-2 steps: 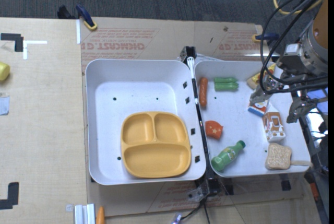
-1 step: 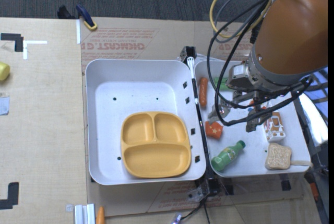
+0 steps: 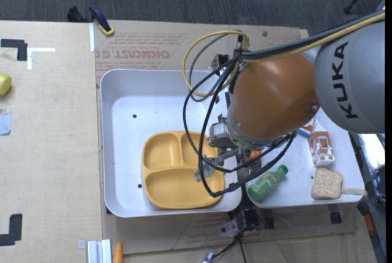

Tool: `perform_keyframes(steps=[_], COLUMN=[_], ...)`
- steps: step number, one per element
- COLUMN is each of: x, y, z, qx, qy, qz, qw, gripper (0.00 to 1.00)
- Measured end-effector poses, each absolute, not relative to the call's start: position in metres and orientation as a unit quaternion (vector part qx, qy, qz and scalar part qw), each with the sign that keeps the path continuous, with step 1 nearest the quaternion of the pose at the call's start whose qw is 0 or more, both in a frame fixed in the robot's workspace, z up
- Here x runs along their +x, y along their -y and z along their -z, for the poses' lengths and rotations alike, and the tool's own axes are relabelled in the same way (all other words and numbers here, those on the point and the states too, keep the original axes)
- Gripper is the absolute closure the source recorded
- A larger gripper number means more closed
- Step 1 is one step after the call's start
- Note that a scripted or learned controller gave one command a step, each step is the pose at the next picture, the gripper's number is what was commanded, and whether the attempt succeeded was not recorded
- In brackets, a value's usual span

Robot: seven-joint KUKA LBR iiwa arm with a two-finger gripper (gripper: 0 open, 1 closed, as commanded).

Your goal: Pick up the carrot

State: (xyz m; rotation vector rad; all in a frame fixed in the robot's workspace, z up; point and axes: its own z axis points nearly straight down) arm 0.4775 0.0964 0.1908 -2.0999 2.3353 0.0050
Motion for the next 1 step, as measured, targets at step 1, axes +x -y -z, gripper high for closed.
perform_keyframes(steps=[1], x=[0.4949], y=[-0.1702], z=[-0.0927], qx=[-0.497], qy=[-0.868], qz=[-0.0005], qw=[0.001], gripper=[0.00])
